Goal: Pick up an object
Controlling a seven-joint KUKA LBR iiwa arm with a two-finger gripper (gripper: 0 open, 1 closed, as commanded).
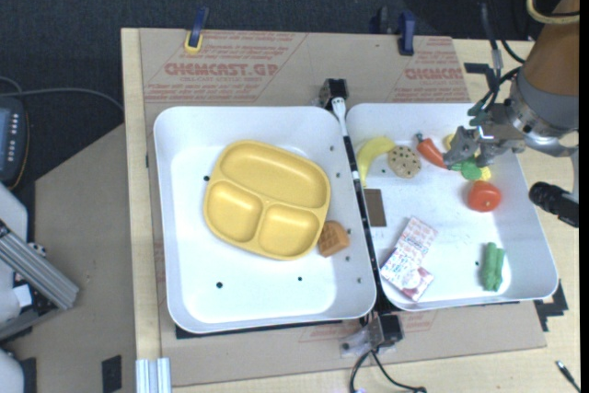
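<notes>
Nearest to us, at the front edge of the right bin (543, 264), lie a red-and-white printed packet (409, 259) and a green pepper-like toy (493, 267), with a brown block (375, 206) just beside the divider between the bins. In the left bin (175, 198) we see a yellow divided plate (267, 198) and a small orange-brown toy pastry (333, 238) touching its lower right corner.

The task, as we judge it, is barely begun. The gripper (466, 150) sits low over the back part of the right bin, above a cluster of small toys, and we cannot tell from this slanted view whether it is spread or closed, or whether anything sits in it. Nothing appears lifted: every object we can make out rests on a bin floor. So the grasp and the lift are both left to do.

The likeliest target, by nearness, is the cluster under the gripper: an orange carrot-like toy (430, 148) just to its left, a yellow-green piece (473, 168) directly below it, and a red tomato (484, 196) near its front. A round cookie (403, 161) and a yellow banana (372, 154) lie further left. These pieces look small, smooth and rounded, and they crowd close together, so we expect a clean single pick to be awkward.
</notes>
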